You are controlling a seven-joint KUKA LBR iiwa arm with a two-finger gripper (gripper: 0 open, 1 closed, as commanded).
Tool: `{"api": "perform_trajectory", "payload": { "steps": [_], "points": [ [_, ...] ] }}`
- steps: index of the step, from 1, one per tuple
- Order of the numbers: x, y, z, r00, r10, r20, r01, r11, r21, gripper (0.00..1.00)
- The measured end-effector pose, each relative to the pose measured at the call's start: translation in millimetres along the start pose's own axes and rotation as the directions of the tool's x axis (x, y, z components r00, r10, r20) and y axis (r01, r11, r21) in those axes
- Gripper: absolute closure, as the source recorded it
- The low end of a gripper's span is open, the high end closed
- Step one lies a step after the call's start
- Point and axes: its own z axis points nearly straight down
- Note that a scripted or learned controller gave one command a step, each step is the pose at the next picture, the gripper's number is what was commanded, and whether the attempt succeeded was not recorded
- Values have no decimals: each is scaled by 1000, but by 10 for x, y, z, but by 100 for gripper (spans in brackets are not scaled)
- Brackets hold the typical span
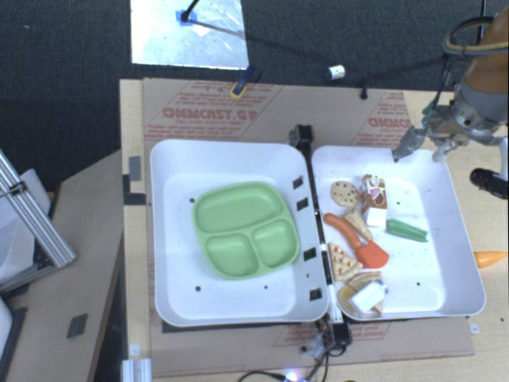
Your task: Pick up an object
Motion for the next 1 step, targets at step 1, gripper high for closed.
{"api": "perform_trajectory", "payload": {
  "steps": [1],
  "points": [
    [5, 28, -88, 1000, -3, 3, 3, 1000, -13, 0]
  ]
}}
